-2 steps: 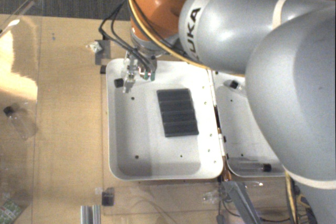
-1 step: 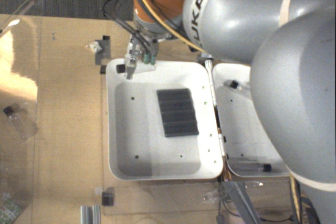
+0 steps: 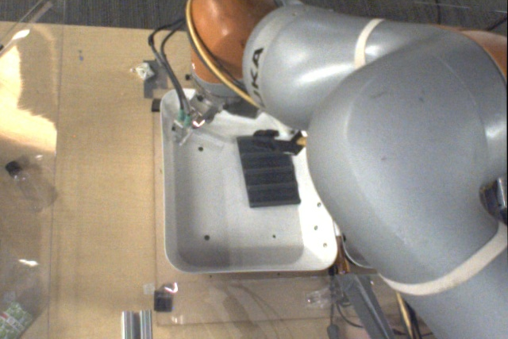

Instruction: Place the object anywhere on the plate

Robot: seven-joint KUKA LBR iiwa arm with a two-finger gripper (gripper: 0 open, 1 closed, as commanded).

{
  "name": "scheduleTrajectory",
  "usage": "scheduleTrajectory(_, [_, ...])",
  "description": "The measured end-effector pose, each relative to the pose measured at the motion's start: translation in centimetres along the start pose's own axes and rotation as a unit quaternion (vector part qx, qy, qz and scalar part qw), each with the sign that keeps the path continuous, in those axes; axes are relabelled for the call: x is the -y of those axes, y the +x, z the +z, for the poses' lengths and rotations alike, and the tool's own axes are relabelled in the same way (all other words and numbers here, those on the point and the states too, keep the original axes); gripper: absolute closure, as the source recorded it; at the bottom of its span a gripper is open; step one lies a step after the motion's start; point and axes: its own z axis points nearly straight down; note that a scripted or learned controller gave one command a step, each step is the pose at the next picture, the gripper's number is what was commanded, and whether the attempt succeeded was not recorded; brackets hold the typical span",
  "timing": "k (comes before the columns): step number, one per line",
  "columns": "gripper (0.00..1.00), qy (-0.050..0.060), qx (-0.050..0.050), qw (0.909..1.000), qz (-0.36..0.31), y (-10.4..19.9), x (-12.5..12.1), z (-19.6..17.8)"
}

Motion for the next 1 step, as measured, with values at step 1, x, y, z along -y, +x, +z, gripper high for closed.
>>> scheduleTrajectory(1, [1.00,-0.001,0.001,0.9880,-0.155,-0.50,0.12,2.28])
